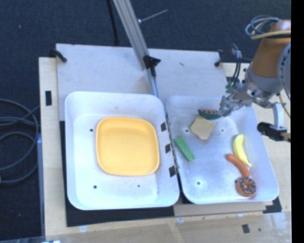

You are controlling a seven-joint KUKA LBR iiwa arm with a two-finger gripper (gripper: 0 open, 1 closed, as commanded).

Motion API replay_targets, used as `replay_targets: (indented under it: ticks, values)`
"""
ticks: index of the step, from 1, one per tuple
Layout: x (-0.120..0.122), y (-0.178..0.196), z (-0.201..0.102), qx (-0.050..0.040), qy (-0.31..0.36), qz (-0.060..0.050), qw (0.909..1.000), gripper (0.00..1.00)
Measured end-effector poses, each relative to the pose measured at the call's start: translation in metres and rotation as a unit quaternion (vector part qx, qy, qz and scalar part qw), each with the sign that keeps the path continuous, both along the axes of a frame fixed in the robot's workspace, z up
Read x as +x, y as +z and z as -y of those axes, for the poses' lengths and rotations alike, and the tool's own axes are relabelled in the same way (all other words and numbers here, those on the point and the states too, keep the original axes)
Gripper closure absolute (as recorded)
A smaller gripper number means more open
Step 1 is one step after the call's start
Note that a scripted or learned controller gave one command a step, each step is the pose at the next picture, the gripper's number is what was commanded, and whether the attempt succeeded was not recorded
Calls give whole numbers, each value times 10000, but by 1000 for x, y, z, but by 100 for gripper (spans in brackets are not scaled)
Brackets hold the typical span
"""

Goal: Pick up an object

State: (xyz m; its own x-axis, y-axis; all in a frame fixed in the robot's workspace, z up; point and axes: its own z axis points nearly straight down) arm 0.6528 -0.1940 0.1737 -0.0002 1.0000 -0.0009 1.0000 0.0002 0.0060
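Claw (227,107) over right bin (213,186), beside watermelon slice (209,114), open/closed can't tell, nothing visibly held

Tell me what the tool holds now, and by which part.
It cannot be told: the tool is at the watermelon slice's right end, the contact unclear.

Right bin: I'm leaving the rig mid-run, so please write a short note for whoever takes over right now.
Gripper: low over the far side of the right bin, at the watermelon slice; no grasp can be confirmed.
In the right bin: watermelon slice, bread piece, green block, banana, sausage, donut.
In the left bin: yellow plate.
Done: the approach. Nothing is lifted.
Left: grasp one object and raise it.
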Motion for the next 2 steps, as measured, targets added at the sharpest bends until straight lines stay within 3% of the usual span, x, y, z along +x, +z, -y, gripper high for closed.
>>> replay_targets:
  ticks: [1, 2]
  values:
    - [-3, 63, 5, -3, -4, 3, 10000, 100]
    - [-2, 98, 5, 1, -1, -10, 10000, 100]
